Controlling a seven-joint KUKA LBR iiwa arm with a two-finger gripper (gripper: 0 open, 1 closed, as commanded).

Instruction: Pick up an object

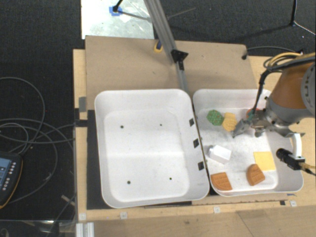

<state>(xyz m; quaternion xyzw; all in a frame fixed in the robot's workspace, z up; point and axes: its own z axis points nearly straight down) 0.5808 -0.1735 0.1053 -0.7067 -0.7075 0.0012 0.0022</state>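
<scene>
— Where was the yellow piece (229, 121)?

— Just left of the gripper (240, 130), in the right bin (296, 181), standing roughly upright, long axis running up-down.

— Was it grasped?

— I couldn't tell; the fingertips blurred together.

— Anything near?

— A green lump (214, 117) beside it; a white block (219, 154) below the hand.

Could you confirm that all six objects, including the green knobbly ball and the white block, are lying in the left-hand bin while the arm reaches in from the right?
Not quite: the camera view shows the objects in the right-hand white bin, not the left-hand one. The green knobbly ball and the white block lie there with four others, and the arm does reach in from the right, its hand near the yellow block.
</scene>
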